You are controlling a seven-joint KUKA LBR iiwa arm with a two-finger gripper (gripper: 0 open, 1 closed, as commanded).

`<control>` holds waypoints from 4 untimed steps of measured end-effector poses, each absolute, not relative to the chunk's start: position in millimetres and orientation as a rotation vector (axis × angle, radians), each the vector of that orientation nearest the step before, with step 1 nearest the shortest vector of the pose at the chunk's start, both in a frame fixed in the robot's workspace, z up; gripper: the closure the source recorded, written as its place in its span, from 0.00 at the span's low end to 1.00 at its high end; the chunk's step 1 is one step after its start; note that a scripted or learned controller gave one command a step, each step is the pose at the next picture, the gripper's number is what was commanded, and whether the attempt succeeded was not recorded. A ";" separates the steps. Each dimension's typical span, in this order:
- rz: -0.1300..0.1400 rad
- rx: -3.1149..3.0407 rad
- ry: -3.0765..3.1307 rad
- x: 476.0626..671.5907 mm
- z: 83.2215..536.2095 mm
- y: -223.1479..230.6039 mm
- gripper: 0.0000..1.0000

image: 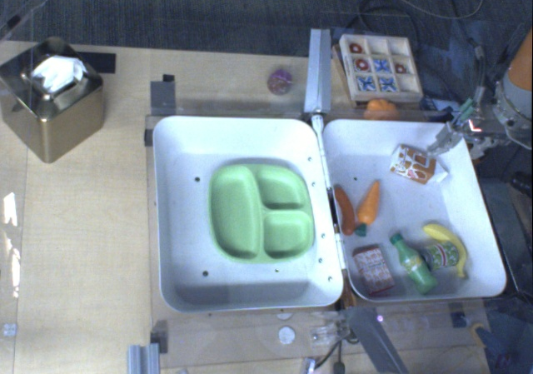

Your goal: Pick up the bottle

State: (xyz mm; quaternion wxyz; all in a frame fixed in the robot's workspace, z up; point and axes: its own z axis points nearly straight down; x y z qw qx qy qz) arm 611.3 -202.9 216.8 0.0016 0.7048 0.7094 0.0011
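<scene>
Nearest the camera, front of right bin: green bottle lies on its side, cap pointing up-left, body angled toward the front-right. Just right of it, touching or nearly so, a small can w/ a green label, and a banana curving over the can's far side. Left of the bottle, a dark red packet lies flat near the bin's front-left corner.

Mid bin, left side: a carrot standing at a slight tilt, and beside it a darker orange-red stick, prob. a second veg, close against the wall btw the bins.

Left bin holds a green divided tray w/ three sections, sitting about centre.

Farther back in the right bin: a small white and red card or packet near the far wall. The gripper hangs just right of it, over the bin's far-right corner, well apart from the bottle. Fingers too blurred; can't tell their gap. Nothing seen btw them.

Beyond the bins: a tic-tac-toe board on the bench, an orange thing just in front of it, a small purple disc, and far left a brass-coloured box w/ white stuff inside.
</scene>
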 end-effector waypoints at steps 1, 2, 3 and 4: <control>0.004 2.067 2.360 534.7 147.5 -176.3 0.00; 0.005 2.049 2.377 488.5 102.1 -131.7 0.00; 0.011 2.044 2.374 490.9 113.2 -131.6 1.00; 0.011 2.040 2.370 491.2 91.3 -115.7 1.00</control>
